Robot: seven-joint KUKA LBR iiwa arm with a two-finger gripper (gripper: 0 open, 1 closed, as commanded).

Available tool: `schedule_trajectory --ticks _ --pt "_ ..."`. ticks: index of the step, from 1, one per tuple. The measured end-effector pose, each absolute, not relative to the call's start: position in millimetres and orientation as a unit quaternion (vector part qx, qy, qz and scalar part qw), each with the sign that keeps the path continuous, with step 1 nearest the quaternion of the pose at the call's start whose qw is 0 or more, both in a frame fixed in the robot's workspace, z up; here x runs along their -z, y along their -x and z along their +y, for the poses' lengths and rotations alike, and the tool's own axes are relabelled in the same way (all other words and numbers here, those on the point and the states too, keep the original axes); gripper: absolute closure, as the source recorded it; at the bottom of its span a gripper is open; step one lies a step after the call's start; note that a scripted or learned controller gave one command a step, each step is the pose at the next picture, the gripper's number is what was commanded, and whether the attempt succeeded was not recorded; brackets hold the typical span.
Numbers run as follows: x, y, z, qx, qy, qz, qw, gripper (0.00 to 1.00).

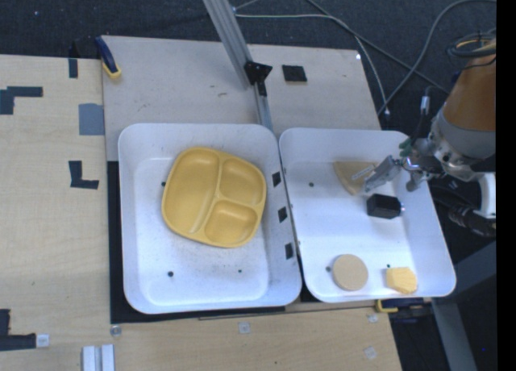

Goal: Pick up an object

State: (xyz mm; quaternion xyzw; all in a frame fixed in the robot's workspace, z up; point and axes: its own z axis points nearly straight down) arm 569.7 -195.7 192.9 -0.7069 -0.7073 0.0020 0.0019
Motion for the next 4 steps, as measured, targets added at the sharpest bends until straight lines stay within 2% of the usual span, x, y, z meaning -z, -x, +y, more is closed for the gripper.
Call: schedule_trajectory --ticks 1,2,3,4 --pt "-145.6 -561.1 -194.0 -0.0020 0.707 -0.707 0.002 0.00" --pt "-108.1 -559.2 -196.6 -0.0001 0.707 -0.707 -0.008 0.00" --pt "-122.8 -562.0 -196.6 0.0023 0.707 -0.707 -0.011 1.00" --pt "-180.3 -571.9 -193.2 0.0009 0.706 -0.708 -0.002 1.00"
